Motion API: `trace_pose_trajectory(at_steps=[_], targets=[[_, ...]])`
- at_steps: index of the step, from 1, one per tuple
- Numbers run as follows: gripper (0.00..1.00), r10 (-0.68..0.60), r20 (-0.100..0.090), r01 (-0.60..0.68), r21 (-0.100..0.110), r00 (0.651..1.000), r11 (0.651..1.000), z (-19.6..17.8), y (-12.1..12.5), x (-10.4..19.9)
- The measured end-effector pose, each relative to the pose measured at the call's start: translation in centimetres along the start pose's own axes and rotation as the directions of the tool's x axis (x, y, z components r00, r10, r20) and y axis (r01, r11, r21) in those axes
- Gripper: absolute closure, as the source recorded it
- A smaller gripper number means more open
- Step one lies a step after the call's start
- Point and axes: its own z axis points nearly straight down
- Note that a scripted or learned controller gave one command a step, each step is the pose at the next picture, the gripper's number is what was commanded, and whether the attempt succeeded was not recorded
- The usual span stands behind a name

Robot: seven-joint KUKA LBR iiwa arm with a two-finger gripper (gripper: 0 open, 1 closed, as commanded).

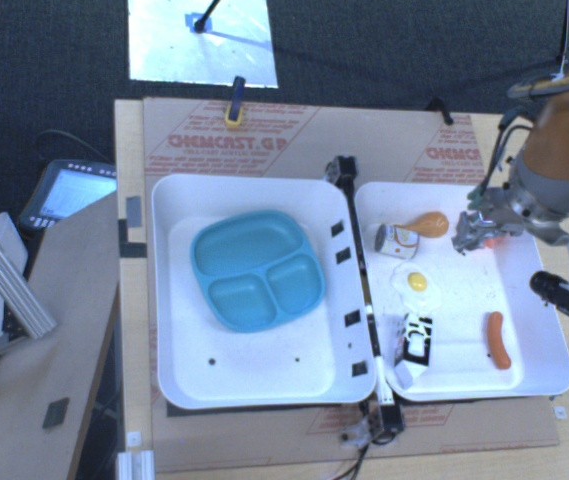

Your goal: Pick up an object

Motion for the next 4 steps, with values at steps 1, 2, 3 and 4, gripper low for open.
trace_pose_trajectory(at_steps=[1, 2, 3, 4], targets=[[1.0, 0.0, -0.001, 0.0, 0.0, 1.0, 1.0, -1.2, -1.7, 4.8], [1.0, -0.001, 0.0, 0.001, 0.001, 1.0, 1.0, -1.0, -3.6, 10.7], [1.0, 0.0, 0.0, 0.0, 0.001, 1.0, 1.0, -2.0, -5.2, 15.4], [1.0, -0.001, -0.001, 0.001, 0.001, 1.0, 1.0, -1.0, -6.2, 20.8]])
